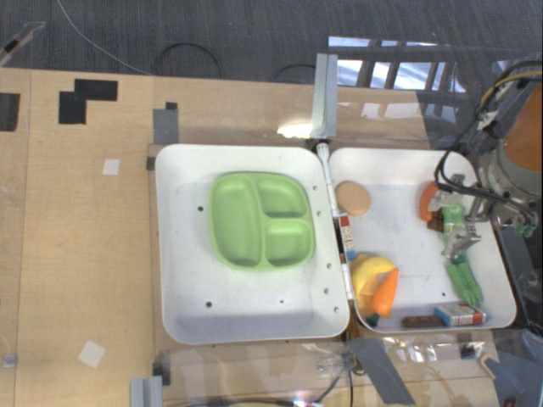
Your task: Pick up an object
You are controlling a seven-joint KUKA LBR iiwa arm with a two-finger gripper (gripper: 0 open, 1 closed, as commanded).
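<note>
Wooden worktop (76,253), black patches at 10 o'clock. Left bin (182,312): green divided plate (259,220) at centre. Right bin (399,219): tan round disc (353,198) at 10 o'clock; yellow fruit (370,274) with orange carrot (385,293) touching at 7 o'clock; small box (459,315) at 5 o'clock, print unreadable; green vegetable (465,282) at 4 o'clock; orange object (428,202) at 2 o'clock. Claw (459,242) at 3 o'clock over right bin, just above green vegetable; cannot tell its state.

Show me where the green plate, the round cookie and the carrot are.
green plate (259,220), camera view, on the ridge between its compartments
cookie (353,198), camera view, on the middle of its top
carrot (386,292), camera view, on the middle of its orange body
</note>
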